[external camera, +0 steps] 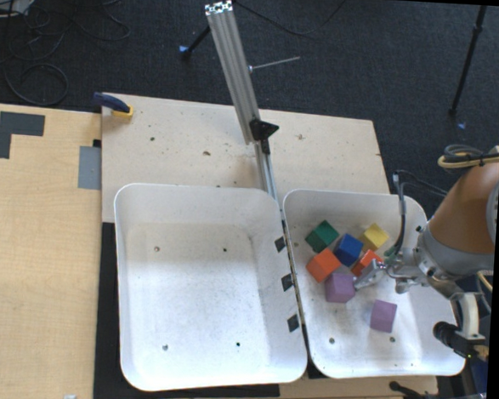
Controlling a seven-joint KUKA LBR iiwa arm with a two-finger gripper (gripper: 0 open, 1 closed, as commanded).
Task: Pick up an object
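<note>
The gripper [370,275], finger state indiscernible, sits low among crowded blocks at right of frame; the purple block [340,287] may get pushed aside.

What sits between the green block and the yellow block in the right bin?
The blue block, in the camera view. It lies between the green block and the yellow block, slightly nearer the camera than both.

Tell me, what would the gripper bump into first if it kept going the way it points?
Probably the purple block: the gripper points left at it. The red block sits close too; depth is unclear.
</note>
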